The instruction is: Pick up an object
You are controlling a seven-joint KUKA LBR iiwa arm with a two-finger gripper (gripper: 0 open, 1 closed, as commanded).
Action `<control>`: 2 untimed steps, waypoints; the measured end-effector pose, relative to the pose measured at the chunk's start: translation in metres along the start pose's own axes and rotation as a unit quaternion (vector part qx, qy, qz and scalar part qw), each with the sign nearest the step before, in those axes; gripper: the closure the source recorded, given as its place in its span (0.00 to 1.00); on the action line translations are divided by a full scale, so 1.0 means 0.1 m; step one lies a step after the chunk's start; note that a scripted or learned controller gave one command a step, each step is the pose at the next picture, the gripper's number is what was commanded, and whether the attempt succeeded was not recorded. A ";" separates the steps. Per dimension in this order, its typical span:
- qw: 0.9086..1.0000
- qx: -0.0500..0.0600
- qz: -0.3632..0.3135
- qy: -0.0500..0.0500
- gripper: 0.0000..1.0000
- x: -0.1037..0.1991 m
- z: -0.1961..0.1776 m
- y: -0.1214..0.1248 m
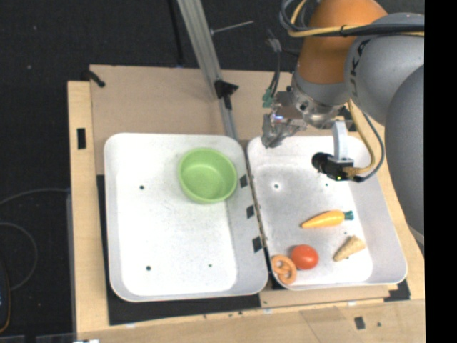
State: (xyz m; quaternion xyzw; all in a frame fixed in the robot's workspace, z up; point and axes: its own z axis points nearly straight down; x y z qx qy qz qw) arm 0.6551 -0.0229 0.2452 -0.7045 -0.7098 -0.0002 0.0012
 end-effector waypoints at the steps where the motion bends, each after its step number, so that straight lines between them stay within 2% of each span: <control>1: 1.000 0.000 0.001 -0.001 1.00 0.47 0.08 -0.21; 2: 1.000 0.000 0.000 0.000 1.00 1.07 0.09 -0.38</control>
